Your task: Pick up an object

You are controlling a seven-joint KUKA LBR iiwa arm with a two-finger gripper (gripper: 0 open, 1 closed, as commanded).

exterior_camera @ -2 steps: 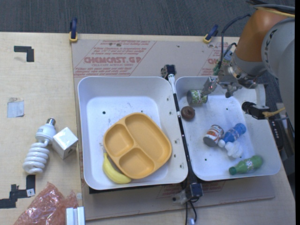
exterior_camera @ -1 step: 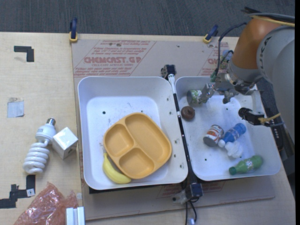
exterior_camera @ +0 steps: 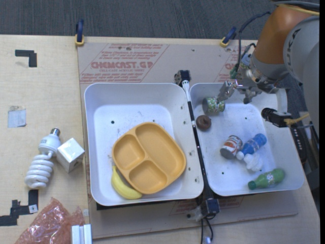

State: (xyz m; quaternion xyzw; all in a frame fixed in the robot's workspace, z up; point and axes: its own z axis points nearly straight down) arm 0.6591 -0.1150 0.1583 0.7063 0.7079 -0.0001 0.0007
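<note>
Green object [exterior_camera: 213,105] | pinched in hand [exterior_camera: 222,98], seemingly | brown ball [exterior_camera: 203,122] just beside

Right bin [exterior_camera: 238,187]: open floor through the middle and upper right. Obstacles: small can [exterior_camera: 231,146], blue bottle [exterior_camera: 253,144] and white lump [exterior_camera: 253,161] clustered centre-right; green bottle [exterior_camera: 266,178] near front wall; brown ball [exterior_camera: 203,122] by the divider. Left bin [exterior_camera: 96,116]: divided yellow tray [exterior_camera: 148,157] and banana [exterior_camera: 123,186] crowd the front; back strip open.
</note>
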